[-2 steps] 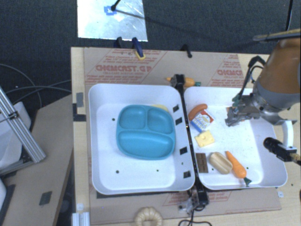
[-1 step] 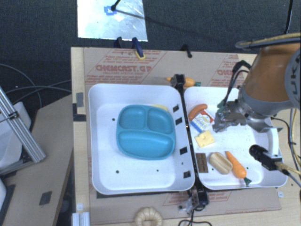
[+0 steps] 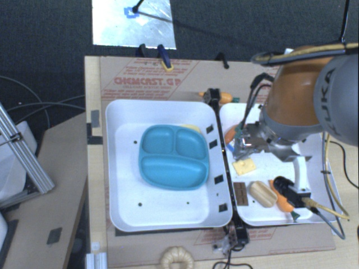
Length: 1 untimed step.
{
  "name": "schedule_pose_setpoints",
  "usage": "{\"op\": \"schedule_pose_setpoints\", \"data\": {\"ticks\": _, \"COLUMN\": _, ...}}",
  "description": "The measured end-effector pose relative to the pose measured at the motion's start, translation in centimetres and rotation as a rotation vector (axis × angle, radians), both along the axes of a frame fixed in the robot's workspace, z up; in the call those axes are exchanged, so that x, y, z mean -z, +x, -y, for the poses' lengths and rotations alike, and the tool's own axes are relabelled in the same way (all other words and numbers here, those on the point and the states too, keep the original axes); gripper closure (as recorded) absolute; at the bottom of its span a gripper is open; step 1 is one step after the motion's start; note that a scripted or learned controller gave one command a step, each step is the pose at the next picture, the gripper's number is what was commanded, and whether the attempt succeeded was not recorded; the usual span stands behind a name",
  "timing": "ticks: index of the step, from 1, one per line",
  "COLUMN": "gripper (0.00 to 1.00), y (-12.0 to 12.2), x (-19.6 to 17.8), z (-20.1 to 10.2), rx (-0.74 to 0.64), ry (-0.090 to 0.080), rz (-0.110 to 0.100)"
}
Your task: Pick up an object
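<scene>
The blue tray (image 3: 171, 157) fills the middle of the left bin (image 3: 120, 206). Bare floor rings the tray. Right of it, the arm (image 3: 303, 94) blocks the right bin (image 3: 255, 220).

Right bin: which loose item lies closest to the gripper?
The yellow cheese wedge, just below the gripper. The tan bread roll, brown block and carrot lie farther toward the bin's near edge.

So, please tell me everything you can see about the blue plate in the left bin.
The blue plate looks like smooth moulded plastic, a rounded rectangle with three compartments: two smaller ones at the far side and one long one at the near side. It lies flat, right way up, slightly turned, in the middle of the left bin. A pale yellow thing peeks out at its far right edge; I cannot tell what it is.
</scene>
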<state>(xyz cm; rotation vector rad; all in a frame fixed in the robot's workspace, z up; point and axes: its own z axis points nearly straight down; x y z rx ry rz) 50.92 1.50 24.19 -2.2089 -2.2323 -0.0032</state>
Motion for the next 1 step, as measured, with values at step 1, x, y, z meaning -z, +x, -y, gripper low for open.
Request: {"op": "schedule_pose_setpoints", "data": {"ticks": 1, "gripper": 1.0, "y": -2.06, "x": 0.71, "z": -5.03, "rx": 0.001, "ry": -0.001, "rz": -0.002}}
